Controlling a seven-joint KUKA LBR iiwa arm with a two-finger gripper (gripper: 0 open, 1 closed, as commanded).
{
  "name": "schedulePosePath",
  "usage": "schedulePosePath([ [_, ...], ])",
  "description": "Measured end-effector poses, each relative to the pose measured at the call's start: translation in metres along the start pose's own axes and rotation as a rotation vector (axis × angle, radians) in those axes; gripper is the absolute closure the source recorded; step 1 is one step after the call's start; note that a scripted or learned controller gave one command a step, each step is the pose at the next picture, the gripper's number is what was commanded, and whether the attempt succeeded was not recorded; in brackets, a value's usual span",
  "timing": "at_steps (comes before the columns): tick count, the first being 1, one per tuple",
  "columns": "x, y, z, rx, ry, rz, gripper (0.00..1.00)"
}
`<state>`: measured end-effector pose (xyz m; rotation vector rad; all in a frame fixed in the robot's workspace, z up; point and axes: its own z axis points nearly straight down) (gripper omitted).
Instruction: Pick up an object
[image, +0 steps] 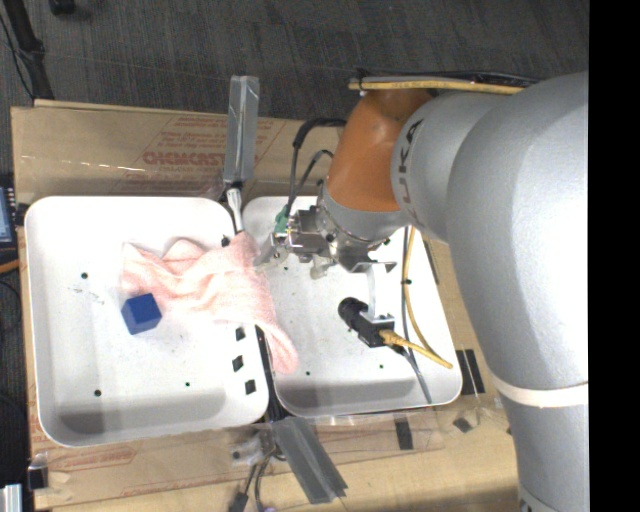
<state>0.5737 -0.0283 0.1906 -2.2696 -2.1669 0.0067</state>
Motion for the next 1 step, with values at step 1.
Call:
schedulePosePath([
  [1,-0.0224,-0.0294,0.0008,0.003,0.0,0.229,0.0],
])
